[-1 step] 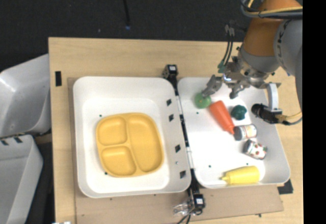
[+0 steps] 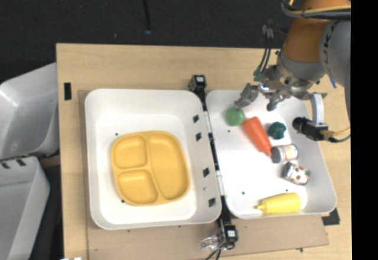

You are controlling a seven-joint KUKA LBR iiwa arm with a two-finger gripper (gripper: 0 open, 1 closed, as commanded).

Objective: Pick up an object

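- Camera view looked down at a slant on a wooden bench (image 2: 71, 205) bearing two shallow white bins side by side.
- Left bin (image 2: 100, 194) held a yellow divided plate (image 2: 150, 167) with three compartments, lying flat near the bin's middle.
- Right bin (image 2: 248, 188) held the loose objects, any of which could serve the task.
- A small green ball (image 2: 234, 116) sat near the bin's upper left, just below the left fingertip.
- An orange carrot-shaped piece (image 2: 258, 134) lay slantwise just beside the ball, its narrow end pointing down-right.
- A dark teal rounded object (image 2: 276, 130) rested just right of the carrot.
- A small jar with a red-brown band (image 2: 285, 152) lay on its side at the carrot's lower end.
- A white piece with red and dark marks (image 2: 295, 174) lay below the jar.
- A yellow squeeze bottle (image 2: 279, 203) lay on its side near the bin's lower edge.
- The gripper (image 2: 261, 97) hung over the right bin's upper part, its two fingers spread apart with nothing between them.
- The arm's orange band (image 2: 307, 34) showed above the wrist at the upper right.
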